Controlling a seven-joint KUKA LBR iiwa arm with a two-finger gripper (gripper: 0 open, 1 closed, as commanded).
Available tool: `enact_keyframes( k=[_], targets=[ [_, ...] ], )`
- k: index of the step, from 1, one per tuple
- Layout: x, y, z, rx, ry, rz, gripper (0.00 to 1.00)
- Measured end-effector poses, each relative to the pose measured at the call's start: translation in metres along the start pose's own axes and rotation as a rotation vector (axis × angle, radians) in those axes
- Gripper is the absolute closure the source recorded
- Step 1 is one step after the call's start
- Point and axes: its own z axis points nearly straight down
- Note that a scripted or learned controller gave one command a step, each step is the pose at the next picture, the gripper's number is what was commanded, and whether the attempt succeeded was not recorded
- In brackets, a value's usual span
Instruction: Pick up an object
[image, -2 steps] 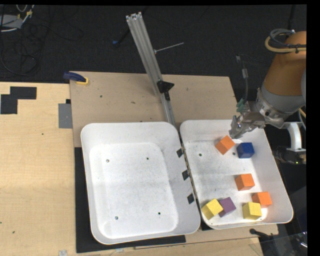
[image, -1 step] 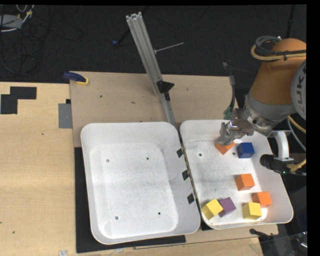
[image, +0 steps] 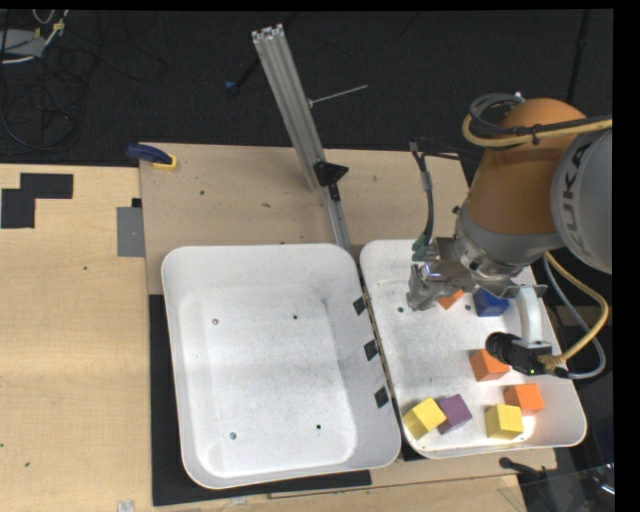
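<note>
The gripper (image: 432, 290) hangs low over the far part of the right bin (image: 420, 440), and whether it is released or clenched cannot be told. An orange block (image: 451, 297) lies just beside it on the right, partly hidden; its long axis cannot be judged. A blue block (image: 490, 303) sits next along. Nearer the front lie two more orange blocks (image: 489, 366), two yellow blocks (image: 424, 415) and a purple block (image: 455, 409).

The arm (image: 520, 190) reaches in, end effector (image: 428, 290) apparently pointing down.
</note>
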Motion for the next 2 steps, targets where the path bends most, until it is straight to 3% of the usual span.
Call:
enact_keyframes(
  k=[2],
  targets=[
    [0.102,-0.012,0.005,0.001,-0.001,-0.001,1.0]
  ],
)
